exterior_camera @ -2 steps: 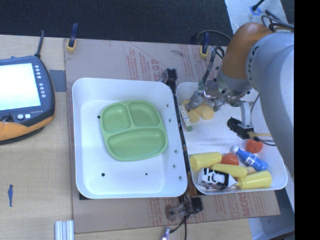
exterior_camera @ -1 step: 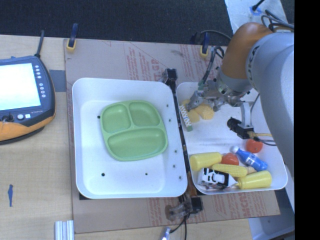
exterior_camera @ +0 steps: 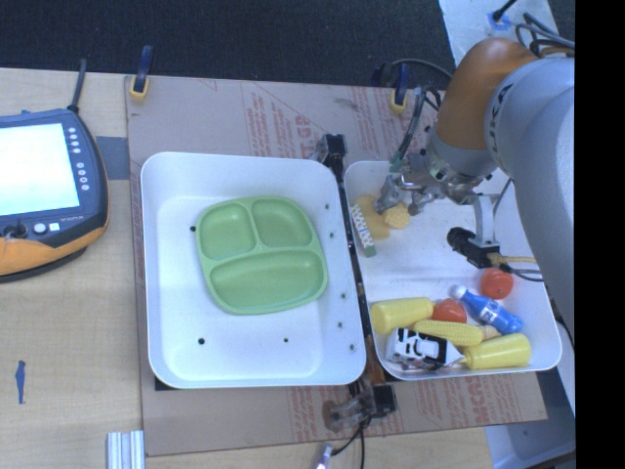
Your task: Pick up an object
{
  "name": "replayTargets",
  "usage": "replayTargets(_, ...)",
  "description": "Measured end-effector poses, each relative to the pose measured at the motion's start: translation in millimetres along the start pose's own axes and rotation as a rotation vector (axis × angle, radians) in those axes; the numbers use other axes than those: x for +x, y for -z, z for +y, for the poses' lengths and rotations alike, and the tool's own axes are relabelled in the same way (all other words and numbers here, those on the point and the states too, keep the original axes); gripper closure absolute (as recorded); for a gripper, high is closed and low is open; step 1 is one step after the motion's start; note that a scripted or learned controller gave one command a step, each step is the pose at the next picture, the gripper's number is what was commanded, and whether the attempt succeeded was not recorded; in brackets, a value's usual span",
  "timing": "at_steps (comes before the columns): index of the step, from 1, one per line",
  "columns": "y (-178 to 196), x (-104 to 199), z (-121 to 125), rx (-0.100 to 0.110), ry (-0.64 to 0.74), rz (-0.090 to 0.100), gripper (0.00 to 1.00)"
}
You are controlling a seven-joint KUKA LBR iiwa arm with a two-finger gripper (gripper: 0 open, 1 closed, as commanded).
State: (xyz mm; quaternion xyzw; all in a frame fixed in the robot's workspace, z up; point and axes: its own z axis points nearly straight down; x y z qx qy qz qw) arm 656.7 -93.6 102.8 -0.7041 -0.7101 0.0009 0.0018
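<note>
My gripper (exterior_camera: 404, 199) hangs low over the far left part of the right bin (exterior_camera: 430, 262). Just below it lies a small yellow piece (exterior_camera: 396, 218), and beside that a tan bar-shaped packet (exterior_camera: 363, 228) rests against the bin's left wall. I cannot tell whether the gripper touches the yellow piece. At the near end of the bin lies a heap: a yellow cylinder (exterior_camera: 400, 313), a red round thing (exterior_camera: 449, 310), a corn cob (exterior_camera: 451, 332), a blue bottle (exterior_camera: 490, 311), a red ball (exterior_camera: 496, 283), a yellow cone-like piece (exterior_camera: 498, 352) and a black-and-white item (exterior_camera: 420, 348).
The left bin (exterior_camera: 166, 262) holds a green divided plate (exterior_camera: 262, 254). A tablet-like pendant (exterior_camera: 44, 179) lies on the bench at far left. Yellow clamps (exterior_camera: 140, 86) hold the cardboard at the back edge. The arm's grey body fills the right side.
</note>
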Motion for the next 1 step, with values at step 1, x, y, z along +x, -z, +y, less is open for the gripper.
replayTargets(1,90.1,73.2,-42.9,-0.004,-0.005,0.001,1.0)
